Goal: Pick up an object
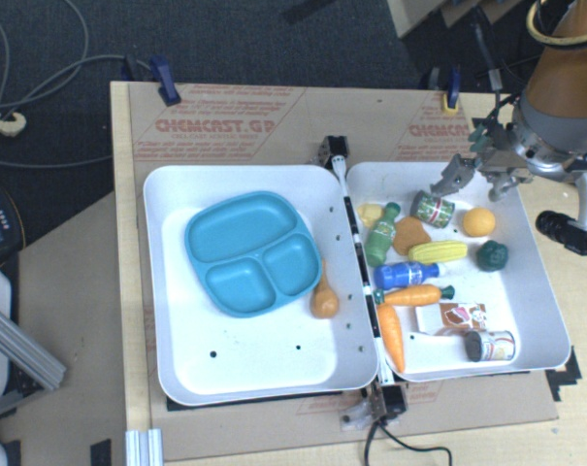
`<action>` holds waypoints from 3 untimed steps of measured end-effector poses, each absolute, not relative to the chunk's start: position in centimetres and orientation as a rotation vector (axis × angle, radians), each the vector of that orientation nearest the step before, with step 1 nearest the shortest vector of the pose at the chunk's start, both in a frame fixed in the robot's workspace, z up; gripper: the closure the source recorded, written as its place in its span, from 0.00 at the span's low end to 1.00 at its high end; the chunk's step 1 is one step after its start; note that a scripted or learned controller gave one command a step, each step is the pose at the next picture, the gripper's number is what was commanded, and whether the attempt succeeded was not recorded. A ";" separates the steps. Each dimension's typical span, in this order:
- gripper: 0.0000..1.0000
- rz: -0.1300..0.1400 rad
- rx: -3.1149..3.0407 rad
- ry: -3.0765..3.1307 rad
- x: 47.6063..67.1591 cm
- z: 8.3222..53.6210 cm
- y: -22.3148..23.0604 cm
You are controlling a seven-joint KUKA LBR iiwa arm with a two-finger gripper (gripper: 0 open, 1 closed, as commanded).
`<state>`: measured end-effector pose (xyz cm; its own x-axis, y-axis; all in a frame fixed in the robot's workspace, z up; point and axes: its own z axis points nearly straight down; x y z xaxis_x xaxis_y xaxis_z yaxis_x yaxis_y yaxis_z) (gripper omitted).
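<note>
Hovering at upper right of frame, gripper [474,175] hung over right bin [540,304]; finger state could not be told. Green-labelled can [434,208] lay just below-left, near orange [478,222] and corn cob [438,252].

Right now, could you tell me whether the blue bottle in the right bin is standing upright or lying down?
Lying down. The blue bottle rests on its side on the right bin floor, its length running across the view, between the corn and a carrot.

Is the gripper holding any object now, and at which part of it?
It cannot be told. The gripper hangs just above the small green can in the right bin, but no grip shows.
</note>
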<state>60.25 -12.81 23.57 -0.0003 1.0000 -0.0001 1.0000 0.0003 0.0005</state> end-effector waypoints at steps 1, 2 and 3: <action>0.00 -0.001 2.218 2.223 64.6 17.3 -14.1; 0.00 -0.004 2.223 2.227 63.1 14.0 -12.5; 0.00 0.008 2.222 2.216 66.8 8.5 -16.6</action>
<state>66.85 -16.55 8.50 0.0027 1.0000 0.0013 1.0000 -0.0027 0.0056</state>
